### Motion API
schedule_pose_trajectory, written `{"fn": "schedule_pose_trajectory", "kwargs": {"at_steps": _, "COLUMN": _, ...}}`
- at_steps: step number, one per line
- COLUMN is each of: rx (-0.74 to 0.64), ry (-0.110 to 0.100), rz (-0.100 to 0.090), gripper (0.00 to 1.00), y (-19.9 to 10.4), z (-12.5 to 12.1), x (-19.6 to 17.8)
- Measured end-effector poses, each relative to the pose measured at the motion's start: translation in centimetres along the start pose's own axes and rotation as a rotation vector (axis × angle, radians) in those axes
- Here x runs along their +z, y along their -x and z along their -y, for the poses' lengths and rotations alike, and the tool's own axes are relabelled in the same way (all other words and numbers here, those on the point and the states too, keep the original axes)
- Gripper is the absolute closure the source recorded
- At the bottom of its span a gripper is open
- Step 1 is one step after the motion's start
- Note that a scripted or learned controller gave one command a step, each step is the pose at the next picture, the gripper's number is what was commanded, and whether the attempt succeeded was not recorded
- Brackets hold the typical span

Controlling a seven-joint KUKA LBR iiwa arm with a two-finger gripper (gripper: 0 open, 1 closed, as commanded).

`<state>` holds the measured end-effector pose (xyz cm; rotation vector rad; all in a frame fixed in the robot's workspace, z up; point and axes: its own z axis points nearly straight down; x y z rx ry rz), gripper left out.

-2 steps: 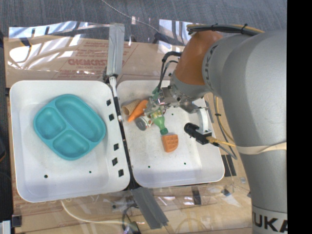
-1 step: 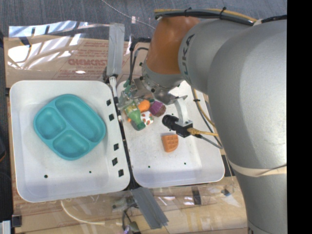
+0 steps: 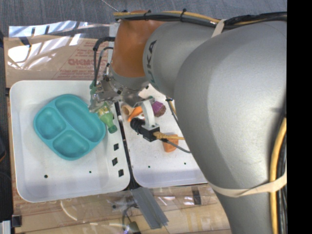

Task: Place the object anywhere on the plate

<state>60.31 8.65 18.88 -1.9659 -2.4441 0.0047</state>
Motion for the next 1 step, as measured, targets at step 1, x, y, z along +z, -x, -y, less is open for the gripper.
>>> {"fn": "schedule_pose_trajectory", "kwargs": {"at_steps": 1, "rx": 0.005, "ry": 0.0, "rz": 0.002, "gripper": 0.0, "y": 0.35, "z": 0.04, "x": -0.01}}
